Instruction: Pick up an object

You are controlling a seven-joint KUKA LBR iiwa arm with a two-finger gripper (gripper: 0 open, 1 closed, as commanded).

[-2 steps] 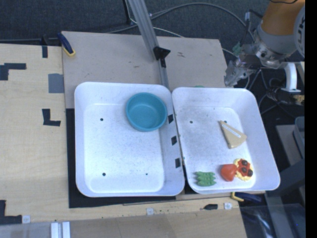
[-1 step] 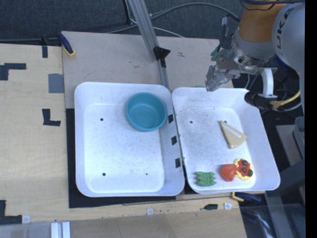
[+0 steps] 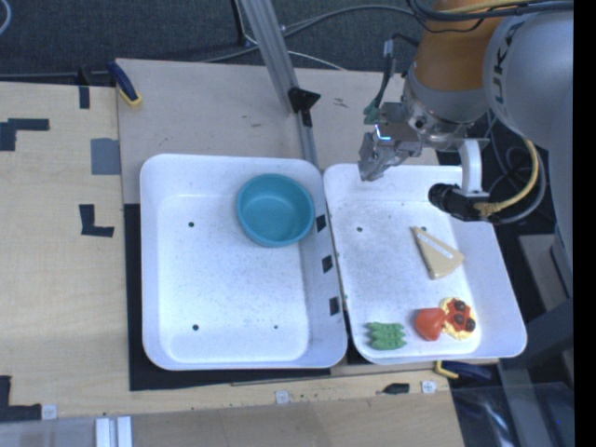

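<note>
The gripper point(image 3: 376, 163) hangs above the far edge of the right bin point(image 3: 372, 250), close to the divide between the two bins, and nothing sits beneath it or in its grasp; from this slant I cannot tell whether it is spread or closed. The candidates for picking lie well apart from it: a tan wedge point(image 3: 437, 252) in the middle of the right bin, and along the near edge a green piece point(image 3: 386, 335), a red piece point(image 3: 429, 324) and a yellow spotted piece point(image 3: 458, 317), the last two touching. A blue bowl point(image 3: 275, 209) sits in the far part of the left bin point(image 3: 186, 287). The risk, as I judge it, is a descent where it hangs now, closing on bare bin floor or striking the rim. Going for the touching pair could nudge one aside or snag both, and the flat wedge may slip.
</note>
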